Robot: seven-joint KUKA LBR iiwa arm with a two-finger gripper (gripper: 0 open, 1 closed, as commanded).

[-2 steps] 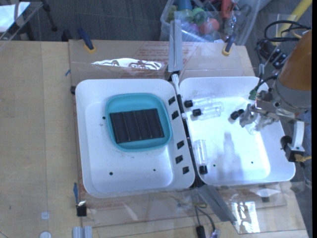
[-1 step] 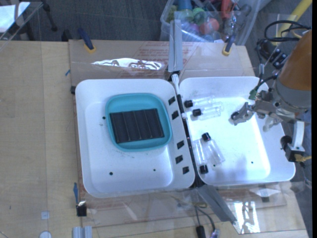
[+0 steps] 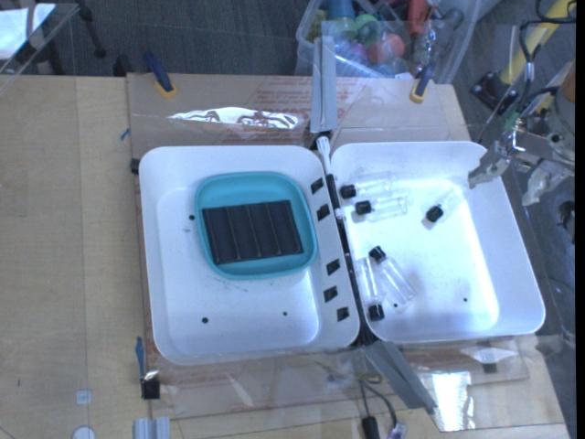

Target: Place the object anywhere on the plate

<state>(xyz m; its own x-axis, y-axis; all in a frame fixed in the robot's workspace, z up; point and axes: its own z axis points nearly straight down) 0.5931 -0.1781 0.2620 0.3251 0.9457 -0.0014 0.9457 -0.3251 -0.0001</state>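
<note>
Clear tub of colourful toys [image 3: 388,16] beyond two white bins [image 3: 174,245].

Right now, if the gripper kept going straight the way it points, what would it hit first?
The gripper points down-left over the right bin. Going straight on, it would probably meet the clear black-capped vial nearest it, or the bin floor beside it; depth is unclear.

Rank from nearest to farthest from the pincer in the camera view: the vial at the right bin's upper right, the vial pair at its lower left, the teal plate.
1. Upper-right vial, near the pincer.
2. Lower-left vial pair.
3. Teal plate, left bin.
</note>
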